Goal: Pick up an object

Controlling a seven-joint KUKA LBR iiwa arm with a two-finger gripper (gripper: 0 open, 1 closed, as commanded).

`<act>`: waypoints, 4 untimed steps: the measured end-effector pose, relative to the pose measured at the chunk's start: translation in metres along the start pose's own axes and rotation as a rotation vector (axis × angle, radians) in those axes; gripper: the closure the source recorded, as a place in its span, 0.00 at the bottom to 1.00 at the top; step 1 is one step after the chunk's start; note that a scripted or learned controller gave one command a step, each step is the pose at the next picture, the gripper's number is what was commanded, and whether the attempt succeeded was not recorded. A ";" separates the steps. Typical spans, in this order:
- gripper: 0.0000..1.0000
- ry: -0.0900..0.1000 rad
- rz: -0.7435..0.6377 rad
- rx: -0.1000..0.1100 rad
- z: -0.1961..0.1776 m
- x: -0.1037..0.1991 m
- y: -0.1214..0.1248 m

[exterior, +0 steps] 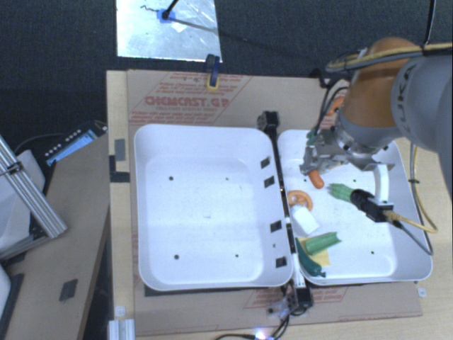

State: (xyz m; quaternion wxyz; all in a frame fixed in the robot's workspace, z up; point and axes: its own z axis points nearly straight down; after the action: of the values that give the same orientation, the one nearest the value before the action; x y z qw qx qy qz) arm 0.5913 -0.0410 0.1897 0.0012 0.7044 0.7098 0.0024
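Nearest the camera, in the right bin (410,264), a green pepper-shaped piece (320,242) lies over a yellow piece (316,258), well below the jaws (312,163). Just above them sit a white block (306,221) and an orange ring (300,199), both beneath the jaws near the divider. A small orange carrot-like object (316,180) lies just below the jaws, apparently touching them, with a green object (342,192) down to their right. The left bin (152,190) sits well left on the desk (184,98). The grey arm (417,98) bends in from the right, wrist lowered into the right bin; whether the jaws are released or clenched cannot be told.
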 end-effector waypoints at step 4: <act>1.00 0.000 0.000 0.004 -0.071 0.223 -0.103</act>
State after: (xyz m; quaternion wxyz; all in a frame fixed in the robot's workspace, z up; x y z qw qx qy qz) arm 0.4862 0.1812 0.2610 -0.0005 0.7043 0.7099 0.0010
